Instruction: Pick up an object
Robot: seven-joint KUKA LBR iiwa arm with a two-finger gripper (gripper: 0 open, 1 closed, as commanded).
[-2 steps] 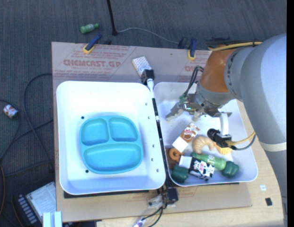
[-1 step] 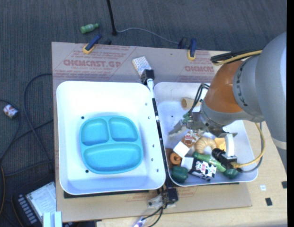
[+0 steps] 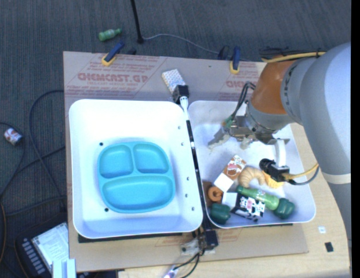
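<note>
My gripper (image 3: 232,140) hangs over the upper middle of the right bin (image 3: 206,117), open, with nothing between its fingers. A pile of small things lies just below it in the bin's front half: a brown and white toy (image 3: 233,168), a tan croissant (image 3: 252,176), a white cube (image 3: 223,182), a brown donut (image 3: 214,194), a green bottle (image 3: 262,198), a black and white patterned piece (image 3: 249,208) and a dark green piece (image 3: 219,214). The brown and white toy is the closest to the fingers, and I see a gap between them.
The left bin (image 3: 87,120) holds a blue divided tray (image 3: 135,175). A black divider rail (image 3: 191,141) runs between the bins. Clamps (image 3: 113,53) hold the cardboard base at its back edge. A green bottle (image 3: 109,35) and cables lie on the floor beyond.
</note>
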